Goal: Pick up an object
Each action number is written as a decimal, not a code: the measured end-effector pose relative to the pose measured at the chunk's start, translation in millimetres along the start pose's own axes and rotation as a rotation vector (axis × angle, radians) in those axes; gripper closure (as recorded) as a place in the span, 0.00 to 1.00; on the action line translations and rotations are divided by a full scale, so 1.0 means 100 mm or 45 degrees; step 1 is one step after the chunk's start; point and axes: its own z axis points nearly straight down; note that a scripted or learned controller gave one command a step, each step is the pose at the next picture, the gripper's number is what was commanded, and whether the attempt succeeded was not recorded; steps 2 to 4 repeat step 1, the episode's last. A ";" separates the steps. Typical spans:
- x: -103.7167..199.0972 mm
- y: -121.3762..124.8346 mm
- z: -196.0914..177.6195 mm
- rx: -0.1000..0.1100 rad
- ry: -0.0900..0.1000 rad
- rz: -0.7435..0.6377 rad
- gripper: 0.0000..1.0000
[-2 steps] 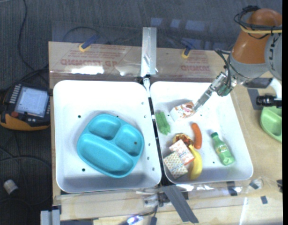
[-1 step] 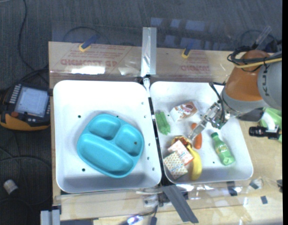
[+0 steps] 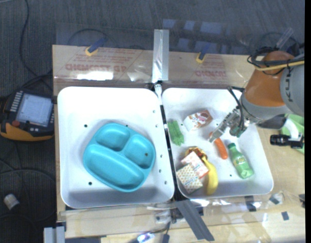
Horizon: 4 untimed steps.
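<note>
Gripper (image 3: 222,129): seen low in the right bin (image 3: 259,186), just above the orange carrot (image 3: 221,149) — whether clenched or released cannot be told, and nothing is seen between the fingers.
Carrot: lying on the bin floor, just beside the green bottle (image 3: 240,162).
Banana (image 3: 212,176): at the bin's near side, touching the small boxes (image 3: 191,170).
White packet (image 3: 198,119): placed toward the far wall.
Green item (image 3: 176,132): set by the divider.
Left bin (image 3: 69,186): a blue divided plate (image 3: 119,156) is held — tilted.
</note>
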 end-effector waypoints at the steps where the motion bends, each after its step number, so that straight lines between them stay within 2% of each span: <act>1: 0.17 0.47 -1.08 0.007 0.002 0.182 1.00; 4: 0.17 0.47 -1.08 0.007 0.002 0.182 1.00</act>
